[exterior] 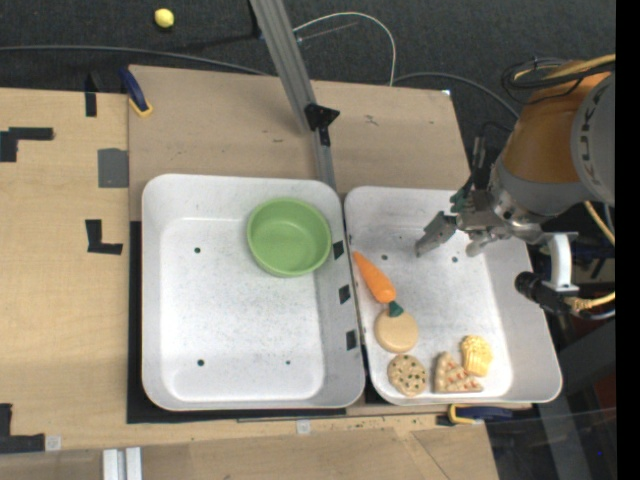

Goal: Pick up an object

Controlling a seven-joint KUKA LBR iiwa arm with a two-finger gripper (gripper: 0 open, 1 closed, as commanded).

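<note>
My gripper (455, 242) hangs over the upper middle of the right bin (520, 298), its two fingers spread open with nothing between them. An orange carrot (376, 279) lies at the bin's left side, below and left of the gripper. Beneath it sits a round tan cookie-like piece (397, 332) with a small green top. Along the bin's front edge lie a dotted cookie (407, 374), a pinkish pizza slice (451, 375) and a yellow corn piece (476, 354).
A green bowl (289, 236) sits in the upper right part of the left bin (200, 308). A grey pole (287, 53) slants down to the divider between the bins. Cables run across the bench behind the bins.
</note>
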